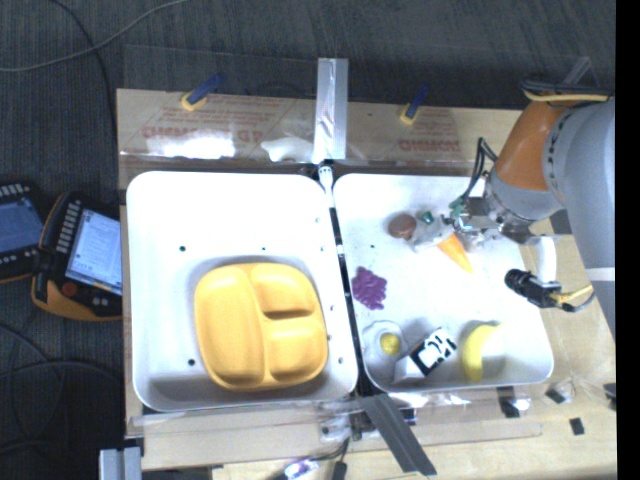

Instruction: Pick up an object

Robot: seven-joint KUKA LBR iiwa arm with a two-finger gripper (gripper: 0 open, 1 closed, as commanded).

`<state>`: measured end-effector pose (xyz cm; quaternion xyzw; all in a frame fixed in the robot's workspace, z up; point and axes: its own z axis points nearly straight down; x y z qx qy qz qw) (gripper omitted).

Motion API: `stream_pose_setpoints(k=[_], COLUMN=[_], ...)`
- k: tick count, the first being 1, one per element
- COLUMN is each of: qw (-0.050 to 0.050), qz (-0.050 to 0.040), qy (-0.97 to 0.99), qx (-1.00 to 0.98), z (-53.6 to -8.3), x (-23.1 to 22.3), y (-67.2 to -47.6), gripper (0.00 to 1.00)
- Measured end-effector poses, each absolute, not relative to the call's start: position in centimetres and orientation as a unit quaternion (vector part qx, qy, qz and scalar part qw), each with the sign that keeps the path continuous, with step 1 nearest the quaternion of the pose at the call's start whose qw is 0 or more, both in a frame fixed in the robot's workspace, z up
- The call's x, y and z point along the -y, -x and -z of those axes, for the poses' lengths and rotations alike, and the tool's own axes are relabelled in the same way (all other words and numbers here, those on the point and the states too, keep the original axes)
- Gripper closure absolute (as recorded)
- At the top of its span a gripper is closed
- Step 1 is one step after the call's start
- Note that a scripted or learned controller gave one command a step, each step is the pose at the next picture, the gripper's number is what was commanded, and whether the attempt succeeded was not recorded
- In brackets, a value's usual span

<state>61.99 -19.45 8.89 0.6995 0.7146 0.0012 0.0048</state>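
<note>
My gripper (462, 218) hangs low over the far right part of the right bin (520, 313), reaching in from the right. Just below it lies an orange carrot-shaped piece (455, 250), its wide end close under the gripper; whether they touch I cannot tell. A brown round object (402, 226) lies a little to the gripper's left. Further forward in the same bin are a purple grape bunch (369, 287), a small yellow round piece (389, 344), a black-and-white object (432, 352) and a yellow banana-like fruit (478, 351).
The left bin (160, 218) holds a yellow divided tray (261, 322). The grey arm with its orange band (525, 148) crosses the right bin's far right corner. A black fitting (530, 286) juts over the bin's right rim. A teach pendant (75, 258) lies left of the bench.
</note>
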Motion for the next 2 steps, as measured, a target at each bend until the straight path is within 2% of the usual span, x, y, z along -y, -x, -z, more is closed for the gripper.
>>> stream_pose_setpoints(k=[1,2], qw=[0.006,-0.001], qz=[0.0015,0.0037], qy=[-0.699,-0.747], qx=[-0.716,-0.665], z=[-9.8,-21.4], x=[19.5,13.4], y=[-62.1,-62.7], gripper=[1.0,1.0])
